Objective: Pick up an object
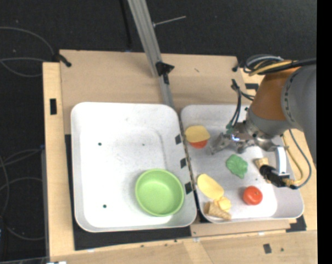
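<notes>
Just beside a crinkled green piece (237,165), the metal gripper (223,142) hangs, its state unreadable.

Left bin (100,131): green bowl (159,192). Right bin (289,205): gripper (225,142) low above green piece (237,165), red tomato (252,195), yellow pieces (210,186), possibly a cup (197,136).
</notes>
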Controlling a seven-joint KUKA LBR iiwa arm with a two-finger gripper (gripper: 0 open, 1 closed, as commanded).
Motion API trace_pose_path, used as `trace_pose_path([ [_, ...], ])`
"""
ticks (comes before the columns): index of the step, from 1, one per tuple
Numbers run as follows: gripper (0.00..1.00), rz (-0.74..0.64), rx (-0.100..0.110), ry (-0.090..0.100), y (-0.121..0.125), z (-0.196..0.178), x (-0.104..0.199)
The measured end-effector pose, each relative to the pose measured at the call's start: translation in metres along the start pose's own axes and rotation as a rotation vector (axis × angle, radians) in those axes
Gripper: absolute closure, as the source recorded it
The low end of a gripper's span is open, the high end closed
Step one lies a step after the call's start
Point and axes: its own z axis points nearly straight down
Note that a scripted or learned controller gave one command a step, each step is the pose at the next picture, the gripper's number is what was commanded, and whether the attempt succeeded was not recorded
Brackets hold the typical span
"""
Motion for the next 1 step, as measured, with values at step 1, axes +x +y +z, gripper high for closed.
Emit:
trace_pose_path([
  [1,1.00,0.003,-0.003,0.002,0.0009,-0.0111,-0.0001],
])
